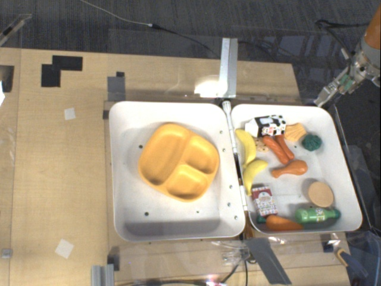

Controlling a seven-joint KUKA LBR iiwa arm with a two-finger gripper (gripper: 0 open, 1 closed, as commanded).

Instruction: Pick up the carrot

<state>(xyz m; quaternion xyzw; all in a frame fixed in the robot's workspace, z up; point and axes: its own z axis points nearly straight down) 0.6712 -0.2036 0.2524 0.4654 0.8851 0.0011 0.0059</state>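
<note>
The carrot (283, 223) is an orange tapered piece lying flat along the front edge of the right bin (340, 159). A green bottle (317, 215) lies next to its right end, and a small red packet (264, 200) sits just above its left end. My gripper (332, 92) hangs over the bench beyond the right bin's far right corner, outside the bin and far from the carrot. Nothing shows in it.
The right bin also holds two bananas (249, 157), a cow-patterned carton (267, 126), a reddish sausage (279, 149), a drumstick (290, 170), a green broccoli piece (311, 141) and a tan disc (321, 193). In the left bin (125, 159) is a yellow divided plate (178, 160).
</note>
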